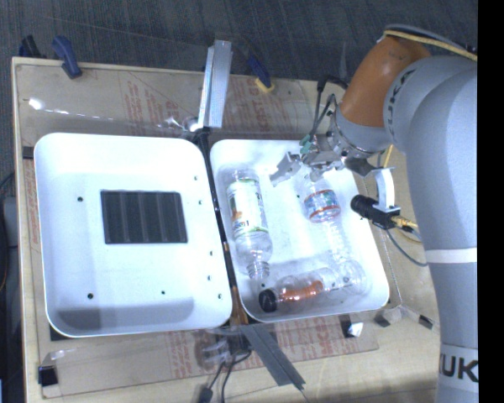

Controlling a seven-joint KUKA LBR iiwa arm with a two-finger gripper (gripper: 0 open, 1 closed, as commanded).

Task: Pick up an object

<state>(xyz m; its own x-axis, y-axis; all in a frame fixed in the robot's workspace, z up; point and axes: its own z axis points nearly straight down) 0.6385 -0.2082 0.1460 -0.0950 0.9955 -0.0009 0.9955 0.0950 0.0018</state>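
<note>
The grey arm (437, 141) with its orange band (378, 78) is reaching in from the right side and is hanging over the far part of the right bin (235, 154). The gripper (307, 164) is sitting low above the bin floor, near the back wall, and whether it is released or clenched cannot be told from this view. Nothing is showing as grasped by it.

3 clear plastic bottles are lying in the right bin. The 1st bottle (248, 218), with a white and green label, is lying along the left wall of this bin, with its neck pointing toward the near edge. The 2nd bottle (328, 217), with a red and blue label, is lying just beside the gripper, on the near side of it, and is running toward the near right corner. The 3rd bottle (307, 290), with a copper-coloured label and a black cap, is lying across the near wall.

The left bin (59, 183) is standing just beside the right one, and a dark ribbed rectangle (144, 217) is lying in its middle.
</note>
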